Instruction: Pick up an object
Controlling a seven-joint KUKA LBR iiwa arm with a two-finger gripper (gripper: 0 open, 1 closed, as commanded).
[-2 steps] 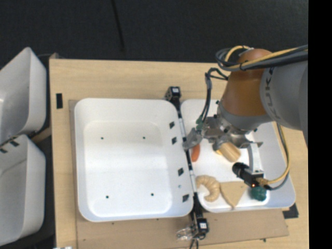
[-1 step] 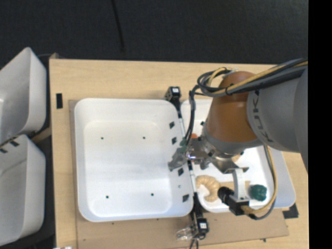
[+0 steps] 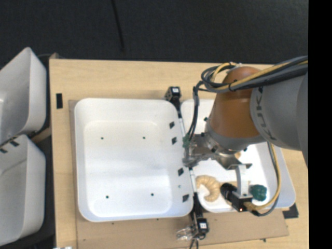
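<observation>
The tan curved object (image 3: 208, 184) is crescent-shaped, rather like a croissant. It lies in the right bin (image 3: 284, 193), near the front left corner and close to the wall that faces the left bin (image 3: 124, 160). Further right in the same bin, also toward the front wall, sits a small teal object (image 3: 259, 192). The two lie apart, not touching. The teal object is too small, and too crowded by the robot's own fittings, to say what it is.

The gripper (image 3: 193, 157) hangs over the left side of the right bin, by the seam between the two bins and just behind the tan curved object. It is seen from above, tucked under the wrist, so I cannot tell whether it is open or closed, nor whether it touches the tan curved object.

Above it the orange band (image 3: 233, 108) covers the middle of the right bin. From there the grey arm (image 3: 280, 113) runs off toward the view's right edge, hiding much of that bin's floor and back wall.

The left bin is the larger shape in view, a shallow white tray with rounded corners and a row of small black clips (image 3: 174, 139) along its right wall. Both bins rest on a pale wooden counter (image 3: 114, 77). Two white moulded shapes (image 3: 18, 97) stand off the counter's left side, against a dark floor (image 3: 155, 19).
</observation>
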